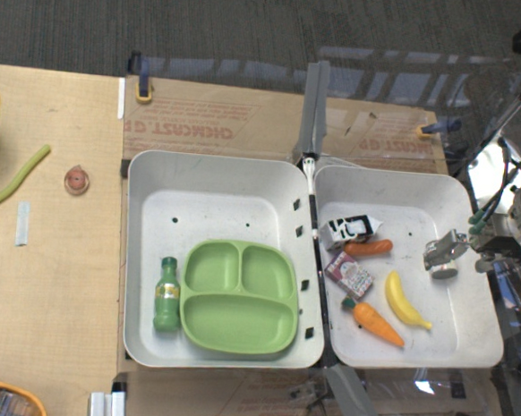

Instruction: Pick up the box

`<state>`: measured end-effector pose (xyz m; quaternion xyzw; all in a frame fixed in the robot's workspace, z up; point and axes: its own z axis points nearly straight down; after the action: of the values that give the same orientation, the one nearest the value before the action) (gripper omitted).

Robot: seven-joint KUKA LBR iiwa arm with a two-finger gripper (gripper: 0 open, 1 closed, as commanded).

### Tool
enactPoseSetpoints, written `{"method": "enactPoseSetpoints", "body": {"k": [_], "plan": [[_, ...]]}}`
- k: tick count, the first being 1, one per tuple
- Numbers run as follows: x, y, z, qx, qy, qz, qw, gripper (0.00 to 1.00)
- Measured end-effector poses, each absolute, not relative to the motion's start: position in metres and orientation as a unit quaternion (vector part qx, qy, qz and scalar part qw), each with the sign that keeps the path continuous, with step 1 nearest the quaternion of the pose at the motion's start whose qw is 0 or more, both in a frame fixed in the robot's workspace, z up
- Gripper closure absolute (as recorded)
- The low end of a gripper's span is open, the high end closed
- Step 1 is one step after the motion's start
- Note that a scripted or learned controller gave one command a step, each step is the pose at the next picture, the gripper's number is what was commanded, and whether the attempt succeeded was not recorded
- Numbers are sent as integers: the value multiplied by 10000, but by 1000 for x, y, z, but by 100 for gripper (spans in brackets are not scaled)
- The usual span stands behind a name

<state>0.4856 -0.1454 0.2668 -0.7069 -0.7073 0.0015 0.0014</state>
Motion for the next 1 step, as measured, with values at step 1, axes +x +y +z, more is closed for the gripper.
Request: {"method": "enactPoseSetpoints", "body": {"k": [1], "plan": [[477, -73, 190, -7422, -6702, 16, 12, 0]]}}
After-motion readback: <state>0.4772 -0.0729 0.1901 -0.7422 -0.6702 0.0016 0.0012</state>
